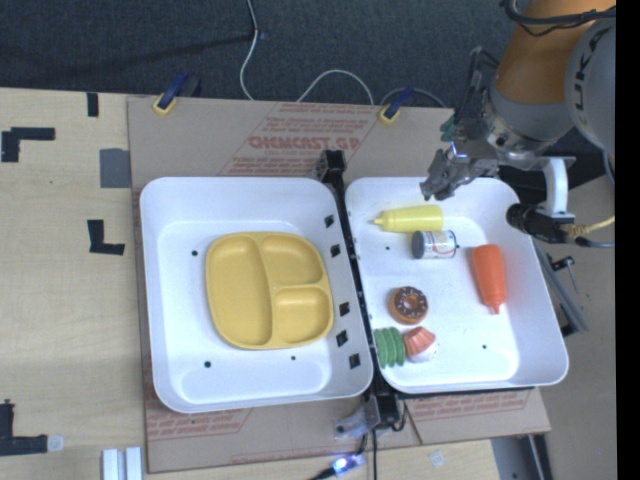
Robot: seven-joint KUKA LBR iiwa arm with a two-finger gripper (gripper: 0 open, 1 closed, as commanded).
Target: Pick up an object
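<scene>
Nearest to me, a green toy vegetable (388, 346) lay in the right bin (530, 363), touching a small red-and-white piece (420, 343) just to its right. A little farther in sat a chocolate doughnut (408, 305). To its right, near the bin's right wall, an orange carrot (489, 275) lay lengthwise, well apart from the doughnut.

In the left bin (175, 368) a yellow divided plate (268, 289) rested alone near the middle, its compartments facing up.

Farther back in the right bin, a small can (435, 244) lay on its side, and just beyond it, almost touching, lay a yellow squeeze bottle (410, 218) with its nozzle pointing left.

Beyond the bottle, the hand (440, 184) hung over the far edge of the right bin, just above the bottle's right end. Whether its fingers were spread or pressed together I could not tell; nothing could be seen between them. The grey and orange arm (545, 43) rose behind it at the far right. Both bins sat on cardboard (290, 138) over the tabletop (60, 298).
</scene>
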